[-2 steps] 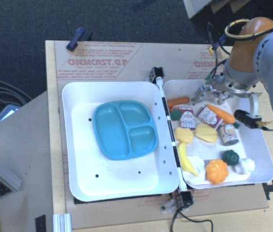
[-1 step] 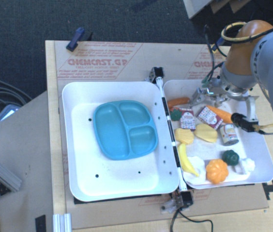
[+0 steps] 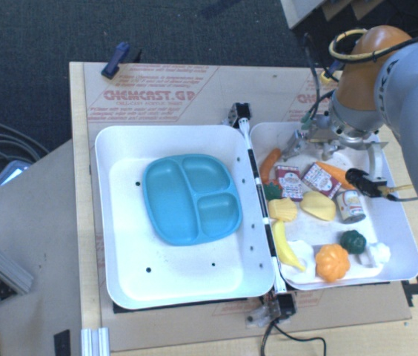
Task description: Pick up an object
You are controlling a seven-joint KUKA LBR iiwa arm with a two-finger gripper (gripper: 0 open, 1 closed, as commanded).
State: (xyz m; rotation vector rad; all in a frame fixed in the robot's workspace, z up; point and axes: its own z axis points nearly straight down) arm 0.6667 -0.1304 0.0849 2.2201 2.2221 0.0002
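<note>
The grey arm with its orange band (image 3: 372, 50) reaches in from the upper right. Its gripper (image 3: 336, 145) hangs low over the far end of the right bin (image 3: 405, 236). Just below it lie two red and white packets (image 3: 288, 182) (image 3: 320, 178) and an orange carrot (image 3: 336, 171). Nearer the front of that bin are a pale yellow lemon (image 3: 318, 206), a small can (image 3: 351, 206), a yellow piece (image 3: 283, 211), a banana (image 3: 287, 247), an orange pumpkin (image 3: 333, 262) and a dark green piece (image 3: 353, 240). I see nothing lifted off the bin floor.
The left bin (image 3: 120, 258) holds a blue divided plate (image 3: 193, 197). A second carrot (image 3: 270, 163) leans by the wall between the bins. A blue clip (image 3: 115, 60) lies at the bench's far left corner. A cable (image 3: 398, 191) trails across the right bin's rim.
</note>
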